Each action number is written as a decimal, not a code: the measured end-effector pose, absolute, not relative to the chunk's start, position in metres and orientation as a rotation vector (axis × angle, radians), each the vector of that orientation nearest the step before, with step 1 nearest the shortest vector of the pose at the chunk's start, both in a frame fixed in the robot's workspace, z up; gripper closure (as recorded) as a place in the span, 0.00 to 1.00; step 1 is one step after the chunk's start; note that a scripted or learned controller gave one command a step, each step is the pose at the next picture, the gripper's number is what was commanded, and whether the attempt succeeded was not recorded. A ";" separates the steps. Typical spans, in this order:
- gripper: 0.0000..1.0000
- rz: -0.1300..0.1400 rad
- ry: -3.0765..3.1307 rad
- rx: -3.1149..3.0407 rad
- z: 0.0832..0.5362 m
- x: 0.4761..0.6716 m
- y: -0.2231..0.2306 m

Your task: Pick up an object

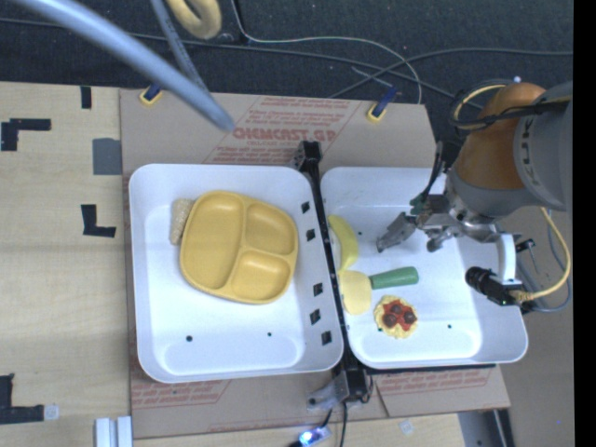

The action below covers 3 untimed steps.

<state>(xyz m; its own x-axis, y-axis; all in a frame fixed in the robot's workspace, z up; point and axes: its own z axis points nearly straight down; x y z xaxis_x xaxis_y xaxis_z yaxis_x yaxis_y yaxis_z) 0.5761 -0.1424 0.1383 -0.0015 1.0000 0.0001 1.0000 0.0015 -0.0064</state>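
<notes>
Cardboard sheet [279, 128] under both bins, black cables [372, 59] trailing behind it

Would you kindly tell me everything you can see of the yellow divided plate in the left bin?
The yellow divided plate looks like smooth matte plastic, roundish with soft corners. Raised ridges split it into three compartments: one large on its left, two smaller on its right. It lies flat and face up on the floor of the left bin, towards the bin's upper middle, slightly rotated. Its compartments hold nothing visible. A tan, sponge-like piece pokes out at its upper left edge, touching or tucked under it.
</notes>
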 end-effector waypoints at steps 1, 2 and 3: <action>1.00 0.003 -2.223 -2.216 0.151 0.577 -0.142; 1.00 -0.005 -2.227 -2.222 0.213 0.579 -0.136; 1.00 -0.001 -2.223 -2.219 0.219 0.579 -0.135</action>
